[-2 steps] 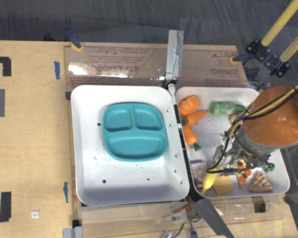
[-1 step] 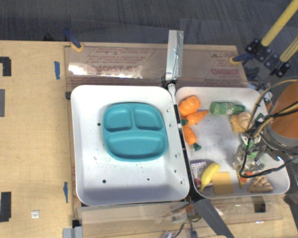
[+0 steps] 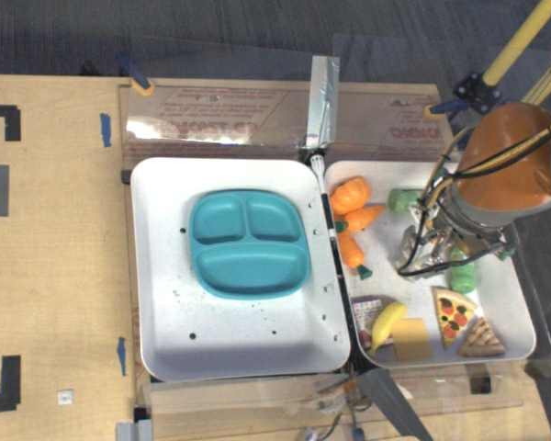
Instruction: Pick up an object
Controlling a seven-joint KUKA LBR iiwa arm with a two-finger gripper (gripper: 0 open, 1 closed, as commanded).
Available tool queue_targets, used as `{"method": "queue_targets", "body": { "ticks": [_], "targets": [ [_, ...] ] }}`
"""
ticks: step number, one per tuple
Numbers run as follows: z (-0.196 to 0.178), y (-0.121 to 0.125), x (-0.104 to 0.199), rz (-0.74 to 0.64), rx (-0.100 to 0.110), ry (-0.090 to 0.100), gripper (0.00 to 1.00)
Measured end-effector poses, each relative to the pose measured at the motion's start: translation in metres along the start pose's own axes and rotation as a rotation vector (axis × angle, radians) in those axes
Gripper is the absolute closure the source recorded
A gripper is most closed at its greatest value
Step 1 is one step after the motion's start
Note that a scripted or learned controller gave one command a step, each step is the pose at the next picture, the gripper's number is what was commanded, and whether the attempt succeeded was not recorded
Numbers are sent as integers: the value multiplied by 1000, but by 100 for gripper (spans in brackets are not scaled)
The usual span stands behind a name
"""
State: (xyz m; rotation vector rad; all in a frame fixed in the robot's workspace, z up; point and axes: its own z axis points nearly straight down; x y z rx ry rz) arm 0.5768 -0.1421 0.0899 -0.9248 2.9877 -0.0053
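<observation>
Over the right bin (image 3: 519, 315), the gripper (image 3: 438, 246) hovers near a pizza slice (image 3: 454, 313); no writing legible.

Left bin (image 3: 156, 246) has loads of room around my reach, just the teal plate (image 3: 250, 243) mid-floor. Right bin (image 3: 519, 315) is tight: carrots (image 3: 354, 223) by the divider, banana (image 3: 387, 322), block (image 3: 410, 338), pizza slices (image 3: 464, 322) crowd the front (bare floor between them).
</observation>
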Motion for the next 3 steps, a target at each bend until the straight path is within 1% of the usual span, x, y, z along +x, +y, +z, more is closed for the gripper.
{"method": "queue_targets", "body": {
  "ticks": [1, 2, 3],
  "targets": [
    [-132, 10, -58, -111, 3, -3, 100],
    [-12, 0, -72, -480, -3, 0, 100],
    [1, -16, 7, -870, -5, 4, 100]
  ]
}}
